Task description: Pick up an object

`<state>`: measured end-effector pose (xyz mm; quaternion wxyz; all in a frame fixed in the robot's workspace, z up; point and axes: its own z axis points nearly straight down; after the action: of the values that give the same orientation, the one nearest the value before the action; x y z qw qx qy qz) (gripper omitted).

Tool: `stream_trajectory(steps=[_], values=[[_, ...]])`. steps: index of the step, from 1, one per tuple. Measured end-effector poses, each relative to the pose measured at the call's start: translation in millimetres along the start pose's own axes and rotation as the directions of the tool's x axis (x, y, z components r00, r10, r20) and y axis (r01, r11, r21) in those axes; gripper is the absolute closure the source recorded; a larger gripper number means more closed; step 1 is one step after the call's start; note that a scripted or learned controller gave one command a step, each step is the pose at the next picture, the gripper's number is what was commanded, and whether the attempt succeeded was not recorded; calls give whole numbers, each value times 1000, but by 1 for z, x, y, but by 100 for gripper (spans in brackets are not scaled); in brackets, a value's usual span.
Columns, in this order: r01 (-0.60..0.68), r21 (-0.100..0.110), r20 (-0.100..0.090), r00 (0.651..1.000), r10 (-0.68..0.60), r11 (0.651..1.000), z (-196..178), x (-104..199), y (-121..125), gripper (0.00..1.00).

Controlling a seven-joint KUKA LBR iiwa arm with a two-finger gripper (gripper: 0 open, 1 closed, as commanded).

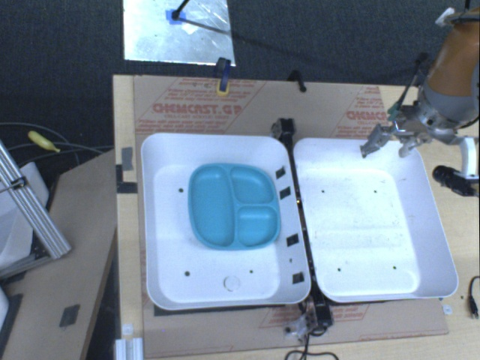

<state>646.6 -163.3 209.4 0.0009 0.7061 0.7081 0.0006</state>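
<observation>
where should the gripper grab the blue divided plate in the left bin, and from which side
Probably the blue plate by its raised outer rim, from straight above. It lies flat in the left bin, so only the rim or the ridges between its three compartments give the fingers an edge. The gripper is over the right bin's far edge.

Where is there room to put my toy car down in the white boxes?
The right bin has a bare floor from wall to wall. In the left bin, the blue divided plate crowds the middle, leaving only strips along the walls.
</observation>
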Motion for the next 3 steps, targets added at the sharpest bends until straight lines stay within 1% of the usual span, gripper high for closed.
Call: stream_trajectory(steps=[1,2,3], values=[[15,7,-7,1000,-15,1000,27,168,-61,0],[-3,4,-1,1000,3,1000,5,156,-116,0],[-1,-2,-1,1000,1,1000,-5,156,-112,100]])
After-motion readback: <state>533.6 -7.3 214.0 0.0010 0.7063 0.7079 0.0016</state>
